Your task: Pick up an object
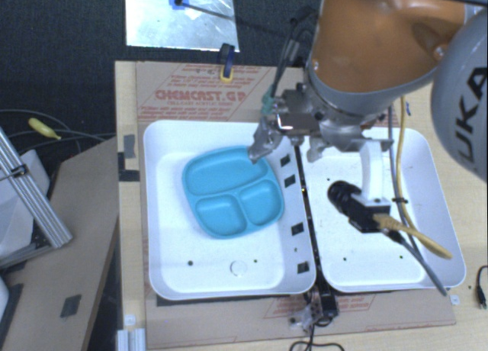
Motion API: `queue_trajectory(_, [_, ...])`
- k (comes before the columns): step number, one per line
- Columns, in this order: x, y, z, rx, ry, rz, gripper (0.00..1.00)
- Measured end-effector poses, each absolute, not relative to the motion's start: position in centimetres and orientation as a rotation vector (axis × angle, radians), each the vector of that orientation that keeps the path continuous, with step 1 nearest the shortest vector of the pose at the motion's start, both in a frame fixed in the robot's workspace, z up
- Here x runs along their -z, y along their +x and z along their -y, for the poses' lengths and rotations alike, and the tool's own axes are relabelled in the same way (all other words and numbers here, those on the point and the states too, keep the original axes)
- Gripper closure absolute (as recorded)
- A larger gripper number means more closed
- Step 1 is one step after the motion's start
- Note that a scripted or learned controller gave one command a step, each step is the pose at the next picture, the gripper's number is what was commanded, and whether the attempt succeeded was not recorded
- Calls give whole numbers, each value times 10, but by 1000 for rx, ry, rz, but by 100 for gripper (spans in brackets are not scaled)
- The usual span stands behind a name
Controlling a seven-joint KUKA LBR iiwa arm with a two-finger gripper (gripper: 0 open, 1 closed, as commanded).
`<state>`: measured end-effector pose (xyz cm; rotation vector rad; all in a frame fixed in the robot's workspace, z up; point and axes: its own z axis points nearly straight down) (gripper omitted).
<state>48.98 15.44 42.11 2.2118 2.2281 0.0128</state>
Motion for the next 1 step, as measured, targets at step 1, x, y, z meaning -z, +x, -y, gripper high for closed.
queue_trajectory(1, [-461, 494, -128, -9, 2221, -2218, 0])
